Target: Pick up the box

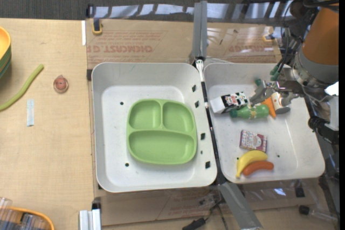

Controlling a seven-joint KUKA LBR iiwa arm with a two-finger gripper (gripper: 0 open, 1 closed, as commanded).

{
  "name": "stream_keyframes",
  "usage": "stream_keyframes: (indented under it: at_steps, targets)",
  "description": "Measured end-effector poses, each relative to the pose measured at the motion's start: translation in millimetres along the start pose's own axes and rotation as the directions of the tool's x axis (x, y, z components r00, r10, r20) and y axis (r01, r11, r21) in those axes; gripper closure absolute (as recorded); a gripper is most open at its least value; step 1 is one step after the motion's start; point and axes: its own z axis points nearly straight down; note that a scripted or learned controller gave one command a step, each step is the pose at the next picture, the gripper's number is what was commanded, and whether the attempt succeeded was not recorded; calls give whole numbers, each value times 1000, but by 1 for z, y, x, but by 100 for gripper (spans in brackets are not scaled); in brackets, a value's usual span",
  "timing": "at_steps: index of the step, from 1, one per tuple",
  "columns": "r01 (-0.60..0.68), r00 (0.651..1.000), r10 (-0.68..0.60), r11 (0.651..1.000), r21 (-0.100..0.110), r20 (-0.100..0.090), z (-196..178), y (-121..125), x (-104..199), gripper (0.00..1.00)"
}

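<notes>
Hovering pincer (268,95) above green bottle (249,112); box (253,140) lies near banana (251,159)

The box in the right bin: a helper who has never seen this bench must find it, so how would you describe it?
Start at the right bin, the one without the green divided plate. Near its middle lies the box, small, flat and pinkish red, just above the banana and below the green bottle. It is the only rectangular red thing there.
</notes>
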Motion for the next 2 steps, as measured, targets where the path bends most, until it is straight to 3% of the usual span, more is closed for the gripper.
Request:
stream_keyframes:
  at_steps: [1,2]
  targets:
    - [27,1000,-27,1000,-1,-1,165,-21,-3,0]
    - [172,985,-172,985,-1,-1,165,-55,-27,0]
